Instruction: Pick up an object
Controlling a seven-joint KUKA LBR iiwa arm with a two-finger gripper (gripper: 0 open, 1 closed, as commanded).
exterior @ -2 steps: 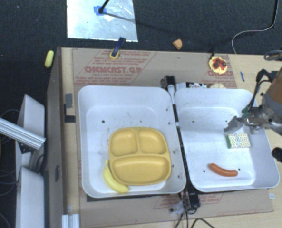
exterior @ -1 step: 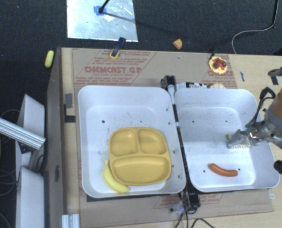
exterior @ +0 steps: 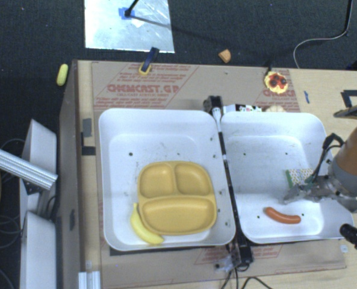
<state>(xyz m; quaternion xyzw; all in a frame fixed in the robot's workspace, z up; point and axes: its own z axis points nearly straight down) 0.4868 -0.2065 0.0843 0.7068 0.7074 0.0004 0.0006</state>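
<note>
A toy hot dog (exterior: 282, 216) is lying near the front of the right bin (exterior: 268, 131), just below the gripper (exterior: 294, 192). The gripper's fingers are spreading apart over the bin floor, pinching nothing. A yellow divided tray (exterior: 177, 197) and banana (exterior: 143, 227) are sitting in the left bin (exterior: 160, 128).

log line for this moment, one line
tool: low in right bin, above hot dog, not holding it | left bin: yellow tray, banana
</note>
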